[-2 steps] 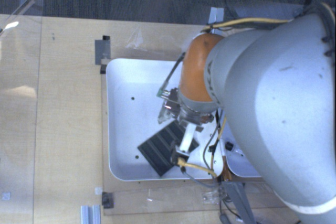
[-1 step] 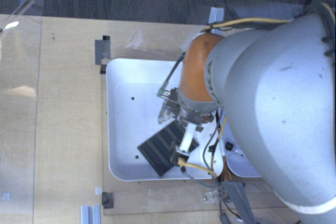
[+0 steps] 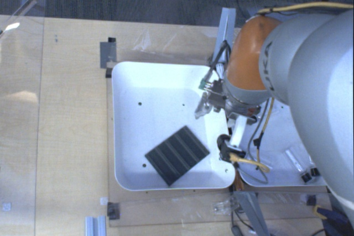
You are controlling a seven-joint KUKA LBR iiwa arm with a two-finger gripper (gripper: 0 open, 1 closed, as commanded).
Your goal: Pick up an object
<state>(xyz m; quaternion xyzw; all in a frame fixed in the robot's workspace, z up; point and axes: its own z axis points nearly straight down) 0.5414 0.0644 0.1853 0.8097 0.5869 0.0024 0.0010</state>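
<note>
Arm [image 3: 287,63] is reaching in from the right, with the tool [image 3: 203,104] hanging over the right part of the left bin [image 3: 127,119], close to the wall it shares with the right bin [image 3: 276,177]. Tool state: cannot tell whether apart or together from this slant, and nothing is showing clamped in it. The likely target, a black ribbed mat [image 3: 177,155], is lying flat and turned at an angle on the left bin's floor toward its near right corner, near the tool but apart from it. Judging this as the approach step, grasp not yet made. The next move is probably calling for a shift over the mat, a descent, and a pinch across one edge. The mat looks flat and thin, so slipping off seems the risk. A small clear tube [image 3: 293,158] is lying in the right bin.
</note>
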